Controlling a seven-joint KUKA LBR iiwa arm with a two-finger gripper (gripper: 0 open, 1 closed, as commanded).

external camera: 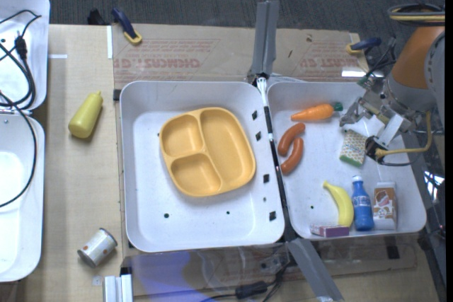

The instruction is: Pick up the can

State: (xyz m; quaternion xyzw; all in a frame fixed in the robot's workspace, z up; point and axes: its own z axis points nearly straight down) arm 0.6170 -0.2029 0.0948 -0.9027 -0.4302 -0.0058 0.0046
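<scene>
We see the jaws (369,129) at the right bin's (311,212) far right rim, but cannot tell how they stand. Just beside them lies a sponge (352,148). The can (97,247) sits well apart on the open surface (78,180), beyond the left bin (141,223).

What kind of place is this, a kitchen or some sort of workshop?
Most likely a robotics lab, not a kitchen. A robot arm reaches over two white bins holding toy food such as a banana, and cables trail at the bench's edge.
</scene>
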